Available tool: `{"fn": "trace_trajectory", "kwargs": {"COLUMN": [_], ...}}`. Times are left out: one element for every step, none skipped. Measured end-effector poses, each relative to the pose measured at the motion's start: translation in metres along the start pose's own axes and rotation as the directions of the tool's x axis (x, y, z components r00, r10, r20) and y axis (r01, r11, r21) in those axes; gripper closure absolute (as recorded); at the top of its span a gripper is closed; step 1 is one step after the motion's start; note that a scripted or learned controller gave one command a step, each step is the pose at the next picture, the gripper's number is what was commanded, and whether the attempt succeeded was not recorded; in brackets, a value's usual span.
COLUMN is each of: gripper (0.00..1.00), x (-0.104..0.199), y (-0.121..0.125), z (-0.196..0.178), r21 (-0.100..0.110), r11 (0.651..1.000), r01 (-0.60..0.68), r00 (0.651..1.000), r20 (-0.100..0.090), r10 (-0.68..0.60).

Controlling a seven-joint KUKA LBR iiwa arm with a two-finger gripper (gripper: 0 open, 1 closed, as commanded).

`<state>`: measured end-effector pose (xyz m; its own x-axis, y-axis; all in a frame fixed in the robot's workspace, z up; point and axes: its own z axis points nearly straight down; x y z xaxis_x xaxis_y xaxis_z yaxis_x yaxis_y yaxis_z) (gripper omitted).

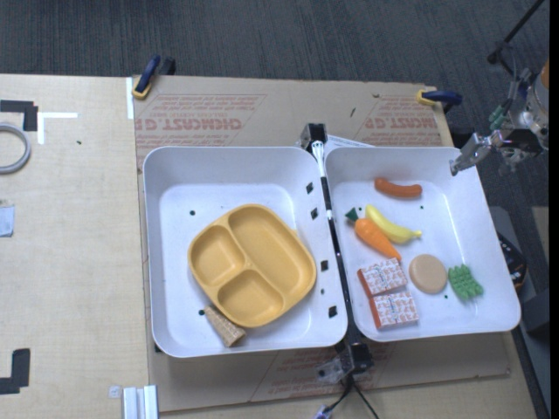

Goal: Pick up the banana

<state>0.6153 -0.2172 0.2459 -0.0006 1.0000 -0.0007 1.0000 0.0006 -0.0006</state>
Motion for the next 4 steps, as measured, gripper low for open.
{"fn": "trace_trajectory", "kwargs": {"gripper": [0.0,0.0,1.0,1.0], "x": [0.044,0.092,0.091,0.086], "y": [-0.042,-0.025,-0.025,0.044], "z": [0.067,0.154,0.144,0.088], "r21": [0.0,0.001,0.0,0.0], "r11": [0.998,1.0,1.0,0.959], "r01": [-0.07,0.018,0.015,-0.284], "r00": [0.998,1.0,1.0,0.959], "r20": [0.0,-0.001,0.0,0.001], "r10": [0.07,-0.018,-0.015,0.284]}}
